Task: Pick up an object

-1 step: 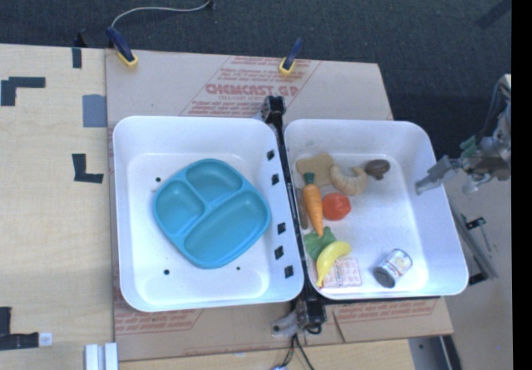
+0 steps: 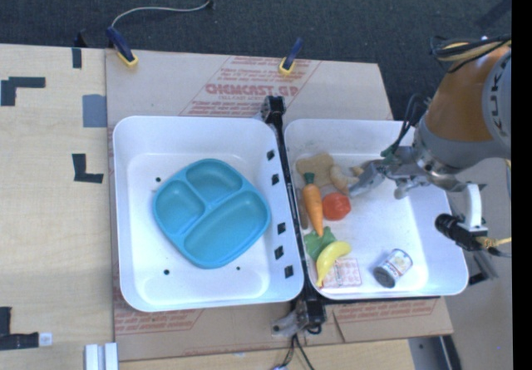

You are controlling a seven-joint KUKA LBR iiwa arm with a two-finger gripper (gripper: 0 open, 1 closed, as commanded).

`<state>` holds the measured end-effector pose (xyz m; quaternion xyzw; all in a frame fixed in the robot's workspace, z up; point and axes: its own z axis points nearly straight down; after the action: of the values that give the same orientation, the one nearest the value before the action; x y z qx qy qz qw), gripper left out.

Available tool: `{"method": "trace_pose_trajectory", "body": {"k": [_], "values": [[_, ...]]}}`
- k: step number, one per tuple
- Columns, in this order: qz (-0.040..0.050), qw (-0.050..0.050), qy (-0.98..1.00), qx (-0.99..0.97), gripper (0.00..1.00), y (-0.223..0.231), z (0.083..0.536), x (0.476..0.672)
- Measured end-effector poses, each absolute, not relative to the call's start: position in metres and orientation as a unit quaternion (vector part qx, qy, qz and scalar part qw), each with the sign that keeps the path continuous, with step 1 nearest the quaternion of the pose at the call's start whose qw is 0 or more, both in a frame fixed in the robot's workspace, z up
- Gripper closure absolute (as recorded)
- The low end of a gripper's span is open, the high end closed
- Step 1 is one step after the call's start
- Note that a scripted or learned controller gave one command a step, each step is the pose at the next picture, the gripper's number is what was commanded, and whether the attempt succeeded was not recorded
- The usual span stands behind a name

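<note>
Arm enters from the right, orange band above the wrist, tool [image 2: 363, 180] lowered into the right bin [image 2: 432, 281]. Tool tips sit just right of the red tomato [image 2: 336, 206] and near a tan, bread-like piece [image 2: 317, 165]. Nothing visible between the fingers; whether they are spread or closed I cannot tell at this angle.

Candidate objects, all in the right bin and crowded along its left wall:
- orange carrot [image 2: 312, 204], lying lengthwise, touching the tomato
- green piece [image 2: 318, 241] below the carrot
- yellow banana [image 2: 330, 257], partly on a small printed card [image 2: 342, 274]
- small tin can [image 2: 392, 267] on its side, well apart from the rest

Judgement: the clustering against the wall leaves little finger room; the tomato, on the open side of the heap, looks the nearest target.

Left bin [image 2: 133, 277] holds 1 blue divided plate [image 2: 211, 211], 3 compartments, lying flat.

Bins sit on cardboard [image 2: 241, 90] held to the counter [image 2: 46, 219] by 2 yellow-and-blue clamps [image 2: 121, 47], probably to stop sliding.

Writing: red print on the cardboard, possibly "CHEMCAST GP". Card and can label unreadable.
</note>
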<state>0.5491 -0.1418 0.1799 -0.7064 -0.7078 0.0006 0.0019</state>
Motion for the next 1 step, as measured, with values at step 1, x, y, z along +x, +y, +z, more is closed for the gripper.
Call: {"method": "trace_pose_trajectory", "body": {"k": [1], "values": [[0.0014,0.002,-0.707,-0.707,0.0,-0.1143,0.0955,0.5669]]}}
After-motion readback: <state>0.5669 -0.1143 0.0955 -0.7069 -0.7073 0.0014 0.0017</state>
